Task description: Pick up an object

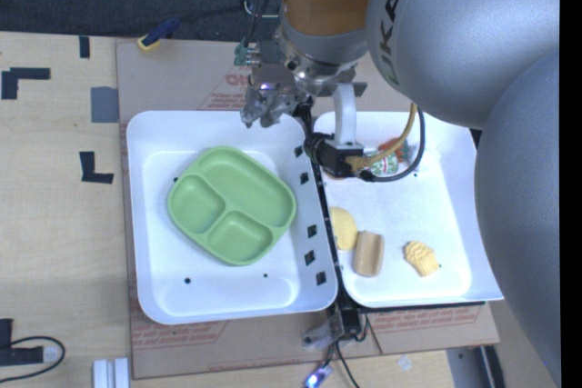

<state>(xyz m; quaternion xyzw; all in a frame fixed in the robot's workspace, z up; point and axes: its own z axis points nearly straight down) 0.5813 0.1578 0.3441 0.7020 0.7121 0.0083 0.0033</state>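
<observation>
While the big grey arm (455, 41) with its orange band reaches in from the right and covers the upper right of the scene, two shallow white bins sit side by side on the bench below it. The left bin (145, 268) holds a light green divided plate (232, 204), lying flat and turned at an angle. The right bin (455, 277) holds three small items near its front left: a pale yellow round piece (343, 227), a tan cylinder-like piece (367, 253) touching it, and a small yellow ridged piece (421, 258) a little apart. The gripper (265, 112) hangs over the back edge of the left bin, just beyond the plate, with nothing visible between its dark fingers; how wide they stand cannot be told. To pick well from here, it would likely need to come forward and descend squarely over the plate's raised rim, closing across the rim rather than pressing on a flat compartment
</observation>
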